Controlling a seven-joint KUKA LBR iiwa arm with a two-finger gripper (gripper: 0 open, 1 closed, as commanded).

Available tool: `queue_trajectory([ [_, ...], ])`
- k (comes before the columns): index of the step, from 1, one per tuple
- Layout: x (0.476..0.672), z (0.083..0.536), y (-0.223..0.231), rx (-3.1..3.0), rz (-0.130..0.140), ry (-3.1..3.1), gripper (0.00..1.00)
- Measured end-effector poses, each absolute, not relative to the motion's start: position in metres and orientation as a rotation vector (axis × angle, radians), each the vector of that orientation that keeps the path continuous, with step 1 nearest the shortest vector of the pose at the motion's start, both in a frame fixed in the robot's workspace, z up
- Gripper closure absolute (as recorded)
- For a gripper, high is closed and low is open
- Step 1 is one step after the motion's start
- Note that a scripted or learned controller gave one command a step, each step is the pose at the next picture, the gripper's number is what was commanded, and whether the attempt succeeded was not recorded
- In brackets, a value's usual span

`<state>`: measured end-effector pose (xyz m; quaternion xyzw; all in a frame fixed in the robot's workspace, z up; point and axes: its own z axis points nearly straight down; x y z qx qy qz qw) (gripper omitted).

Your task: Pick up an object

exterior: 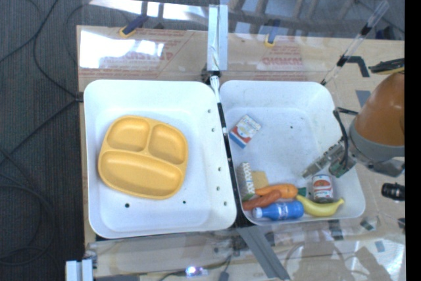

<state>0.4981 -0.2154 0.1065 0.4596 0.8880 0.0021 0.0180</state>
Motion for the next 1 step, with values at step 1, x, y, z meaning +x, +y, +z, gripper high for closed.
queue_trajectory([
  [1, 0.498, 0.1064, -0.2154, 1.428, 0.006, 2.758, 0.0],
])
